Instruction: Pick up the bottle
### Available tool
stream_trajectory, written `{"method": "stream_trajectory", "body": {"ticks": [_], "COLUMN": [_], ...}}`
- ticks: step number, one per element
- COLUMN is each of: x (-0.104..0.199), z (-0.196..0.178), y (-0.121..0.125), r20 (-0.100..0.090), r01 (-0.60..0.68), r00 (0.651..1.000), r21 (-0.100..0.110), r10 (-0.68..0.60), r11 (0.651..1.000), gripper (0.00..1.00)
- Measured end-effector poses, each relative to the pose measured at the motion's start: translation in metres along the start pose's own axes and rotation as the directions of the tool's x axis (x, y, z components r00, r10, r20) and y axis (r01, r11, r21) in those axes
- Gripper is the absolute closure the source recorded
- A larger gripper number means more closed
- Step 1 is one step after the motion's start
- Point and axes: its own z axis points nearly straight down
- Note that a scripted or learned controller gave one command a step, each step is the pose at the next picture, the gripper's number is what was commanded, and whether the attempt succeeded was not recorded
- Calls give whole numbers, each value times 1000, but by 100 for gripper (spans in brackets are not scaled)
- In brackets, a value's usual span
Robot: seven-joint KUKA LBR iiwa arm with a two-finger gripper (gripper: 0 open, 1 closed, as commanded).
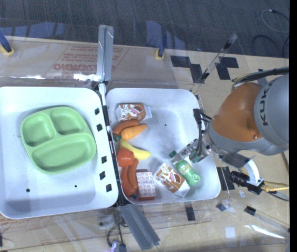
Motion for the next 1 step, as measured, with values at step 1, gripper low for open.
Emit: {"method": "stream_trajectory", "body": {"ticks": [1], "x": [-7], "z": [-132], "y": [12], "r20": [-7], "r01": [-523], "r00": [852], "r21": [34], "r10": [524], "r11": [851], "gripper": [100]}}
